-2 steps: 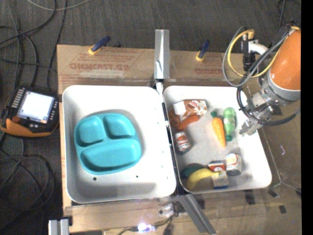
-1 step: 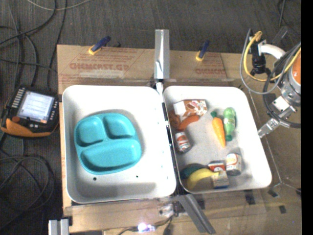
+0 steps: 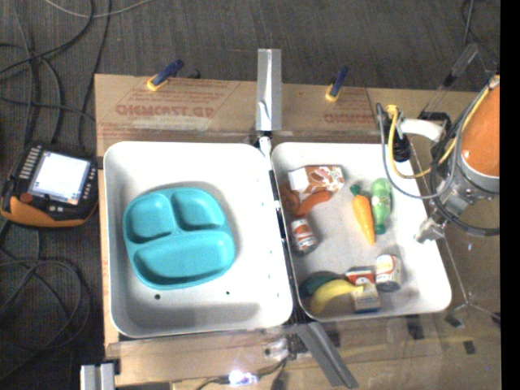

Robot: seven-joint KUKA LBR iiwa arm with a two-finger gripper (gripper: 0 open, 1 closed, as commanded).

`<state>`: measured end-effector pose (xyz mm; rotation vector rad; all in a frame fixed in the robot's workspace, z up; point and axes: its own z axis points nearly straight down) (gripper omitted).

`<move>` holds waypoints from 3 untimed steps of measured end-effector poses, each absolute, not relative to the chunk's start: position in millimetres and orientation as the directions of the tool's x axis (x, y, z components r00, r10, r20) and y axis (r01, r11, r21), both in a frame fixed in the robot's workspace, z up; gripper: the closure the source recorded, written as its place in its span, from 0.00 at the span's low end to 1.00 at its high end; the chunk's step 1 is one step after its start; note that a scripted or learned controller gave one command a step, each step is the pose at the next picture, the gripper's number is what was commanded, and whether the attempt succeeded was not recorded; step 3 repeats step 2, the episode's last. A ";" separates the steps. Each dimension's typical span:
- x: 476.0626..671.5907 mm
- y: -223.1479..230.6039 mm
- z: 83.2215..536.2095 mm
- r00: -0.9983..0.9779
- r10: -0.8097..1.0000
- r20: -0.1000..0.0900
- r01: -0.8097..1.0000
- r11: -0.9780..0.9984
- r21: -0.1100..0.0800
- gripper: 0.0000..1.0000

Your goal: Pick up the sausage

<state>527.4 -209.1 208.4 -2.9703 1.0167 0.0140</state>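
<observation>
The brown-red sausage (image 3: 307,201) lies in the right white bin (image 3: 418,299), at ten o'clock; the end effector (image 3: 428,232) hovers at three o'clock, grip state indiscernible.

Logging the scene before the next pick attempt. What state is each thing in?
Sausage: lying in right bin, ungrasped.
Carrot: lying flat, beside the green bottle.
Can: on its side.
Banana: lying at front edge.
Blue tray: upright, in left bin.
Gripper: over the right bin's right rim.
</observation>
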 end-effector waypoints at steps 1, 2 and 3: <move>503.4 -213.8 195.3 0.889 -0.457 -0.008 -0.457 -0.889 -0.001 1.00; 510.1 -221.8 259.5 0.970 -0.243 -0.005 -0.243 -0.970 -0.007 1.00; 510.1 -221.8 259.5 0.970 -0.243 -0.005 -0.243 -0.970 -0.007 1.00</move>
